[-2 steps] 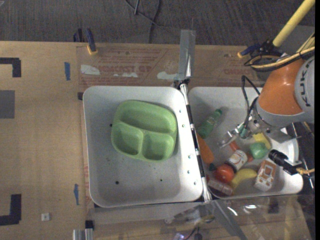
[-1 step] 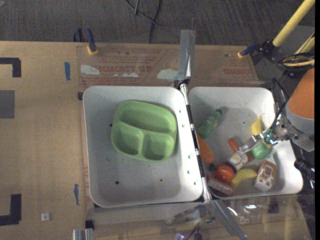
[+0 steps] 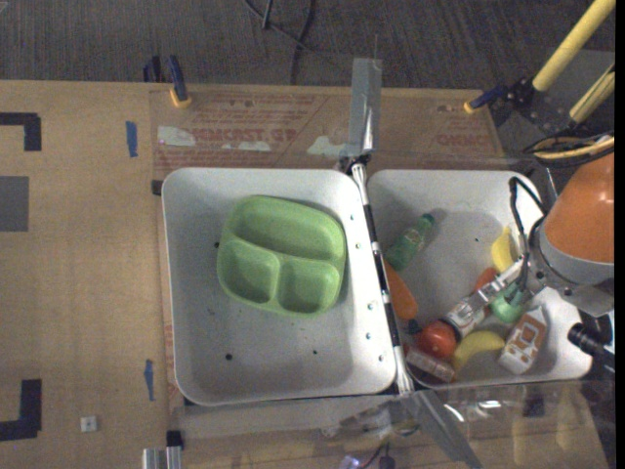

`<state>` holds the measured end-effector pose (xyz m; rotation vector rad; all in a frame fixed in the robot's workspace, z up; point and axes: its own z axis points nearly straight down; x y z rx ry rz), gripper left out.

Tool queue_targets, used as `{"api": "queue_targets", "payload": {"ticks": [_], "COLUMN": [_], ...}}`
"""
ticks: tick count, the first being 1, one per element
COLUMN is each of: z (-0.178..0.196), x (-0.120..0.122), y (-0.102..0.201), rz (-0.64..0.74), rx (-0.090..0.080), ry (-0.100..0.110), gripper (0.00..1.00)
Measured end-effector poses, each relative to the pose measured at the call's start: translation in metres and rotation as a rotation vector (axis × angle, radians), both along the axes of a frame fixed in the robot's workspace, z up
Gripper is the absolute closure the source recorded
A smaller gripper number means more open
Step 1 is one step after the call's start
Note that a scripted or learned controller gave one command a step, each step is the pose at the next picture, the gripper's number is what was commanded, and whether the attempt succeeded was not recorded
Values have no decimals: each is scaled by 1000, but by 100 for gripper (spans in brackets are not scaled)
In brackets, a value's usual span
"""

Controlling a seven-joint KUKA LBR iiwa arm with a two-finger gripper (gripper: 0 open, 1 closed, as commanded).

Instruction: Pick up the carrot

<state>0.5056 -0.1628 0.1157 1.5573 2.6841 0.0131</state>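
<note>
Left bin (image 3: pixel 186 291): you see a green divided plate (image 3: pixel 282 255) lying in it.
Right bin (image 3: pixel 459 198): you see a green bottle (image 3: pixel 409 241), the carrot (image 3: pixel 400 296) along the left wall, a tomato (image 3: pixel 438 338), a banana (image 3: pixel 478 347) and a small carton (image 3: pixel 521 344).
Arm (image 3: pixel 584 228): you see it over the right bin's right side.
Counter (image 3: pixel 78 262): you see brown board with blue tape.

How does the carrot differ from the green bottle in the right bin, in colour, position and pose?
The carrot is orange; the green bottle is green with a yellow cap. The carrot lies along the bin's left wall, while the green bottle lies above it, farther from that wall. The carrot runs nearly up and down in the camera view; the green bottle slants, cap toward the upper right. Both lie flat in the right bin, apart from the gripper.
</note>
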Motion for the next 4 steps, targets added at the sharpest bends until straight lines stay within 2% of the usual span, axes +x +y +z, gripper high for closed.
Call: {"api": "queue_targets", "payload": {"ticks": [1,2,3,4], "z": [-5,-27,-15,-15], "x": [-5,26,28,27], "y": [1,-15,-17,-17], "rz": [-190,-439,-439,-439], "rx": [13,20,14,14], "ry": [-18,24,14,15], "gripper": [0,0,100,0]}}
